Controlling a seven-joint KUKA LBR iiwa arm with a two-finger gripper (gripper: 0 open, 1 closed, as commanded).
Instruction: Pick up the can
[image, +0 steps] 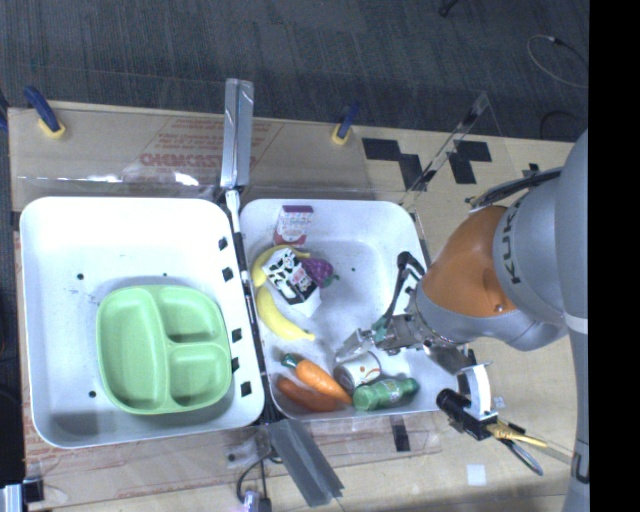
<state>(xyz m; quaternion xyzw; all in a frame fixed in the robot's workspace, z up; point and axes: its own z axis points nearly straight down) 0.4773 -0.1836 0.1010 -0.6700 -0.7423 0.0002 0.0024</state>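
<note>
We saw arm (500, 270) reaching in from right of frame, wrist low over right bin (390, 225). Left bin (40, 300) held green divided tray (165, 347). Gripper (372, 342) hung at lower middle of right bin, just above can (358, 372); we couldn't tell finger opening or any hold. Can lay in bin beside carrot (318, 376) and green bottle (385, 392). We judged pick not done: grasp and lift left.

Glossy metal can (358, 372); matt green plastic tray (163, 348)
</note>
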